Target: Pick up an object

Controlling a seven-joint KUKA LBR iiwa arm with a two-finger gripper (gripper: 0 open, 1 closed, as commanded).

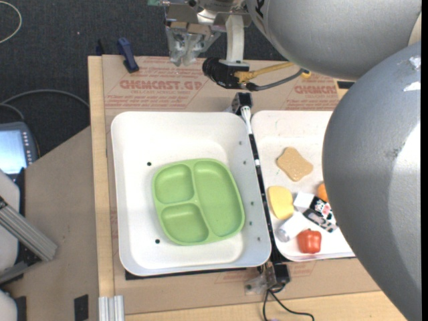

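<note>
Tan bread slice (295, 164) in right bin (281, 122), well toward camera and right of raised end effector (185, 49); fingers' state impossible to tell.

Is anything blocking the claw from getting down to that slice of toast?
No object stands between them, though the gripper hangs beyond the far edge of the left bin, while the toast lies uncovered in the right bin, across the divider.
</note>
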